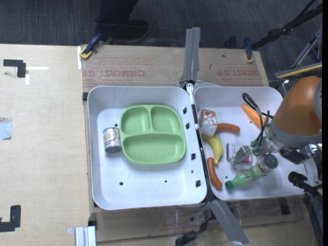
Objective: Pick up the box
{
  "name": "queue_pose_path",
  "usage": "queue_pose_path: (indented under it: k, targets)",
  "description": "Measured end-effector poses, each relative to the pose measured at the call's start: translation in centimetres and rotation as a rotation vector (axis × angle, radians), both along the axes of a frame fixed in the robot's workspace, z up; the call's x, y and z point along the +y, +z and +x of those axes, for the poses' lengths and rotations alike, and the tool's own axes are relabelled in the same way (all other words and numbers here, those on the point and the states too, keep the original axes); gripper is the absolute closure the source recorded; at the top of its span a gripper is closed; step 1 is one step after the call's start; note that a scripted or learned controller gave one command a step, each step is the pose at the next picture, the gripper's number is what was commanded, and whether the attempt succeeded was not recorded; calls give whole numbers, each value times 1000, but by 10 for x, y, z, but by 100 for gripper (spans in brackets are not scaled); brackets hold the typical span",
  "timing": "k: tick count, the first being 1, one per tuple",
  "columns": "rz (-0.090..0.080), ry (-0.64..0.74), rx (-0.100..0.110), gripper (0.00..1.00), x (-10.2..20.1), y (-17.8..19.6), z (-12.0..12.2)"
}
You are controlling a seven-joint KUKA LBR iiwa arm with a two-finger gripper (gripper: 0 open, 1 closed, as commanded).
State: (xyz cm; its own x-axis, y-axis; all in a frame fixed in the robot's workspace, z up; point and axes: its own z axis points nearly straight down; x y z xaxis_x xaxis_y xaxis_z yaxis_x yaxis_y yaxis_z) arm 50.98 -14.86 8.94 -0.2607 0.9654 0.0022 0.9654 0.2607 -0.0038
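A small white and brown box (pixel 207 121) stands in the right bin (pixel 230 94), near its left wall, just above a banana (pixel 216 146). My gripper (pixel 254 148) hangs low over the middle of the right bin, below the arm's orange band (pixel 302 106). It is about a hand's width right of and below the box, and apart from it. A small white and red packet (pixel 235 152) lies right against the gripper's left side. The gripper's tip is dark and cluttered, so its state is unclear.
The right bin also holds two orange sausages (pixel 228 129) (pixel 213 172), a carrot (pixel 251 115), a green bottle (pixel 245 177) and a round dark lid (pixel 269 161). The left bin (pixel 102 188) holds a green divided plate (pixel 152 134) and a small can (pixel 111 139).
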Motion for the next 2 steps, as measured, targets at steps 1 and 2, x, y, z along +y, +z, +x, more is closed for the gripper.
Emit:
queue_pose_path:
  k: [1,2]
  targets:
    - [0,-4,2,100,-1,7,0]
    - [-1,239,-2,100,59,100,-18]
